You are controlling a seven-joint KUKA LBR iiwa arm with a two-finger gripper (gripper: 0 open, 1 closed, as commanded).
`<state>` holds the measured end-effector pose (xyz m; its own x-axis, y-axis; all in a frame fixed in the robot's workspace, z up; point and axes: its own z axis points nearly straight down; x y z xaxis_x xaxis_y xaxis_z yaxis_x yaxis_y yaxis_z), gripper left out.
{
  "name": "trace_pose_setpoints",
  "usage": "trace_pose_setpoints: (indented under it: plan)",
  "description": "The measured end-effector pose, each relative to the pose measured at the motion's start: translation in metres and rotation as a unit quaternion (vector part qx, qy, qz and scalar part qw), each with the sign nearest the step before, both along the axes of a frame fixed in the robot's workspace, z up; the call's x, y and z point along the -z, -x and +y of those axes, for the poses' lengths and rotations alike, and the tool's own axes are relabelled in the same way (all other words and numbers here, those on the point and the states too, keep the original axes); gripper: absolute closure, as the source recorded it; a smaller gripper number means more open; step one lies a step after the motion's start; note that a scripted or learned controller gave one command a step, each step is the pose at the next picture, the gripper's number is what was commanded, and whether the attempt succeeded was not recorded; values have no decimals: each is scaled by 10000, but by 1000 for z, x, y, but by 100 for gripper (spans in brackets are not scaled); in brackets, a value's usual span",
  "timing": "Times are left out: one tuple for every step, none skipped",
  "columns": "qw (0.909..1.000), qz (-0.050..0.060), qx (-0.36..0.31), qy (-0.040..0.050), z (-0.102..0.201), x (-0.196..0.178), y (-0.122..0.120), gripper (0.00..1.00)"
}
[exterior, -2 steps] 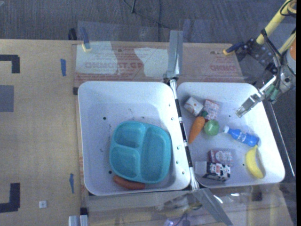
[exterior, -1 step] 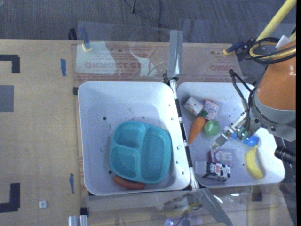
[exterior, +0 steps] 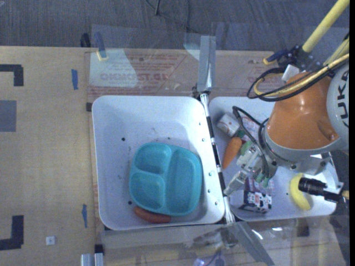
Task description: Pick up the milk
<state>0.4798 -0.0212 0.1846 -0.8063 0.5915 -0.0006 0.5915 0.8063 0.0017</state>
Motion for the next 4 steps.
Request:
trace_pose_setpoints:
  plan:
    - [9998, -26, -183, 8, -21, -223, -66, 0]
    - [9963, -17, -856, 6, 1, -152, -57, 0]
    - [9997, -8, -232, 3, -27, -75, 0, 0]
    - [9841, -7, -1775, 8, -102, 11, 0, 0]
